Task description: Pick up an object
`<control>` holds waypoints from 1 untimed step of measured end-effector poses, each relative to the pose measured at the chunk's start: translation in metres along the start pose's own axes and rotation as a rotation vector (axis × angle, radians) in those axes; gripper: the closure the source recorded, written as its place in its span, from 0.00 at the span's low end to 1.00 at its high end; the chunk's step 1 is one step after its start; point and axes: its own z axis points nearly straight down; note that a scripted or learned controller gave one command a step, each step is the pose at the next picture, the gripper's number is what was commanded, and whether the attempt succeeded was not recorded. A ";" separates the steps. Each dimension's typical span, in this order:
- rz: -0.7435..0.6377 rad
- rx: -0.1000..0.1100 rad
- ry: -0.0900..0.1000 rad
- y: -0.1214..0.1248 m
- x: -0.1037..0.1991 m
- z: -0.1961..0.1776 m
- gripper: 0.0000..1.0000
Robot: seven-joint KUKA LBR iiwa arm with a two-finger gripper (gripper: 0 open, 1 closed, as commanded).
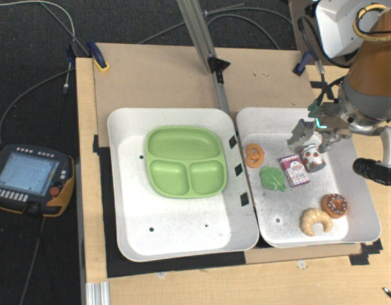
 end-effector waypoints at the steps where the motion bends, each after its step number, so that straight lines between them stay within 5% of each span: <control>1: 0.000 -0.002 0.000 0.000 0.000 -0.001 0.00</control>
